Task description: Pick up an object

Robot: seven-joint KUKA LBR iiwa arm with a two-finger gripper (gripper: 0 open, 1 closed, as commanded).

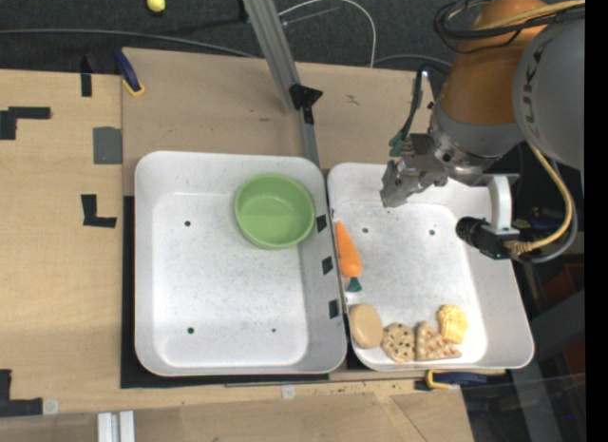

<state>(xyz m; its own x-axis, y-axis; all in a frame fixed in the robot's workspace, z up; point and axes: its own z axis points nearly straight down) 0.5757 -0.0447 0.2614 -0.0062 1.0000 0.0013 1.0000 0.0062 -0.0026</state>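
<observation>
**Q:** Gripper position?

**A:** The gripper (397, 190) hangs over the far part of the right bin (494, 269), close to that bin's upper left corner, below the grey arm (513, 60) with its orange band.

**Q:** Fingers wide or closed?

**A:** I cannot tell; the dark tips blur together from this angle. Nothing shows between them.

**Q:** Where are the objects to pick?

**A:** Most lie in the right bin. A toy carrot (349, 252) rests lengthwise along the left wall, green end toward the near side. Along the near wall sits a row: a tan bread roll (365, 325) in the corner, then a chocolate-chip cookie (399, 341) touching it, a waffle-patterned piece (434, 343), and a yellow corn-like piece (453, 323) just beside that. All are well apart from the gripper.

**Q:** And the left bin?

**A:** The left bin (171, 269) holds a green bowl (275, 210), upright, near its far right corner.
</observation>
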